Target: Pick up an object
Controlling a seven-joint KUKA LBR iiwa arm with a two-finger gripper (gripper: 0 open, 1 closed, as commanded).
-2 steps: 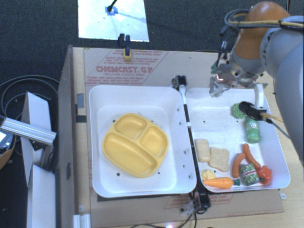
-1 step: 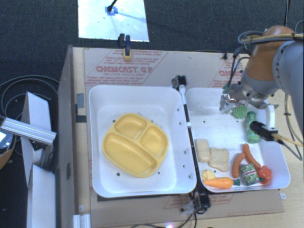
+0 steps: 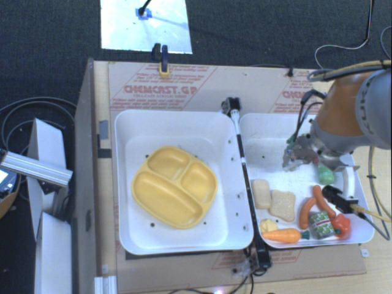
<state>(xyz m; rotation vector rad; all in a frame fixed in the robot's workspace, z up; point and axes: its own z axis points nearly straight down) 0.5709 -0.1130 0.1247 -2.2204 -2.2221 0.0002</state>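
The two-finger gripper (image 3: 296,158), its opening not discernible, hangs over the right shallow white bin (image 3: 269,133), with the small round green plastic object (image 3: 326,175) just beside it, toward the bin's right wall.

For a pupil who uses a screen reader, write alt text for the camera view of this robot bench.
A grey and orange robot arm reaches from the right, its gripper low over the right bin, which holds toy food: bread slices, a carrot and sausages. The left bin holds a yellow divided plate.
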